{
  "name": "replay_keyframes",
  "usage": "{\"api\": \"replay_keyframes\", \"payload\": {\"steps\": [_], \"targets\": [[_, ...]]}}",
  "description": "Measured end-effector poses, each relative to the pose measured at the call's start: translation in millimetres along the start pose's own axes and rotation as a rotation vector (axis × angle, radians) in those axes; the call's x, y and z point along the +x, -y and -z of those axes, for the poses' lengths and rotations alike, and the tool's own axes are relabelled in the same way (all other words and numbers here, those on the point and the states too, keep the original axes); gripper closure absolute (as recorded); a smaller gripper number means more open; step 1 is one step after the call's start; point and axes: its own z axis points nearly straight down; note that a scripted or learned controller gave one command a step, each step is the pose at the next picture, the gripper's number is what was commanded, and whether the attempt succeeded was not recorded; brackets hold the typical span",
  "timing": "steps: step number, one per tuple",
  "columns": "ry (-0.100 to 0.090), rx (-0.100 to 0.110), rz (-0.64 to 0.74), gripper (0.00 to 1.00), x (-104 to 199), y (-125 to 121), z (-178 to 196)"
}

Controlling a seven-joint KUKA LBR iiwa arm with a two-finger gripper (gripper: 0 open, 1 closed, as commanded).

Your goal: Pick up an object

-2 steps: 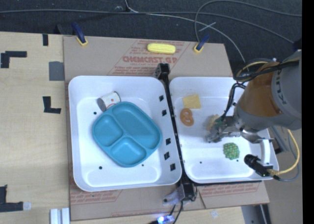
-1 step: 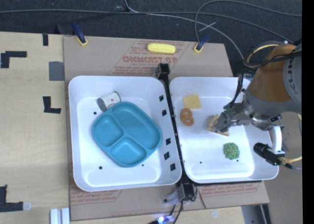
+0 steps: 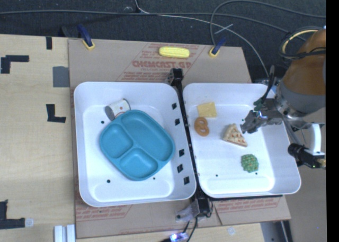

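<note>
Dark two-finger gripper [image 3: 251,125] low over right white bin [image 3: 286,182]; finger opening cannot be read. Tan triangular pizza-slice toy [image 3: 234,135] lies just left of fingertips. Cardboard's red lettering illegible.

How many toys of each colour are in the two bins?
Blue: 1, plate
White: 1, cup
Yellow: 1, cheese
Brown: 1, pretzel
Orange: 1, pizza
Green: 1, broccoli
Total: 6

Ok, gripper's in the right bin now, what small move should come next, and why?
Probably ease the gripper slightly left and down onto the pizza slice. It hangs just beside the slice's right edge, nothing visibly held, and that is the nearest object.
</note>
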Motion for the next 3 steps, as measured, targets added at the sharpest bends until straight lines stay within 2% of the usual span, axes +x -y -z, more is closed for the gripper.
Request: {"api": "replay_keyframes", "payload": {"steps": [1, 2, 3], "targets": [[-0.002, 0.005, -0.001, 1.00, 0, 0, 7], [-0.003, 0.008, 0.004, 1.00, 53, -16, -4], [-0.003, 0.006, 0.005, 1.00, 102, -30, 6]]}}
